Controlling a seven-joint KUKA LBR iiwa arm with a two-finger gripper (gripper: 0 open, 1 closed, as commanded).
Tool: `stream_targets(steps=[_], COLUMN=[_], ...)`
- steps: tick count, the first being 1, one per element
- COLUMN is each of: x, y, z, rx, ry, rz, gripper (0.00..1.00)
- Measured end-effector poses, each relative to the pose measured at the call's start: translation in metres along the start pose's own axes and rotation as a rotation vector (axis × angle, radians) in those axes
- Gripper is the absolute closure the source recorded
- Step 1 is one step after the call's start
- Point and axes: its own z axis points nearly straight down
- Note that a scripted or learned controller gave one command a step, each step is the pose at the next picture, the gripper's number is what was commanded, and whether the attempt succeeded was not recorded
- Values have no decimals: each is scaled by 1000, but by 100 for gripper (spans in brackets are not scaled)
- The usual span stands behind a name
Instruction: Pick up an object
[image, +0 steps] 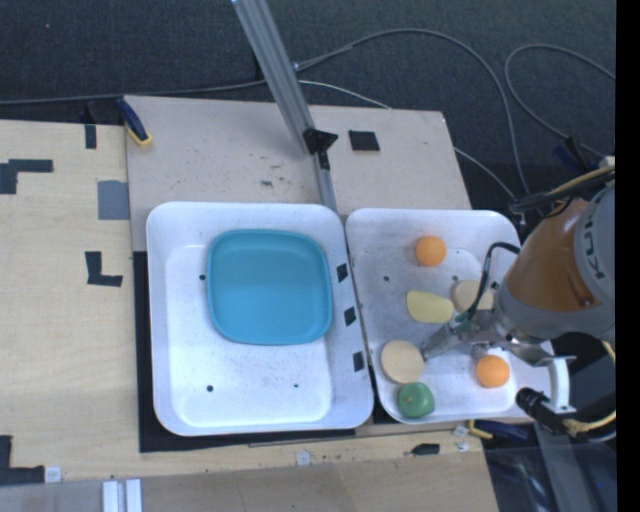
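The right white bin (385, 235) holds several small objects: an orange ball (431, 251), a yellow lemon-shaped piece (429, 306), a beige round disc (402, 360), a green ball (415, 400), a second orange ball (492, 372) and a pale beige piece (467, 293) partly hidden by the arm. My gripper (446, 338) is low in this bin, between the yellow piece and the beige disc. It sits just left of the second orange ball. No object shows held in it.
The left white bin (180, 390) carries a blue square plate (268, 286). A slanted metal pole (290, 85) rises behind the bins. The arm's grey and orange body (560, 275) covers the right bin's right edge. Cables lie at the back right.
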Motion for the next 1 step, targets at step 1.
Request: stream_targets(steps=[1], x=[-1], y=[0], z=[-11], rx=[-1], ry=[-1], rz=[0], gripper=[100])
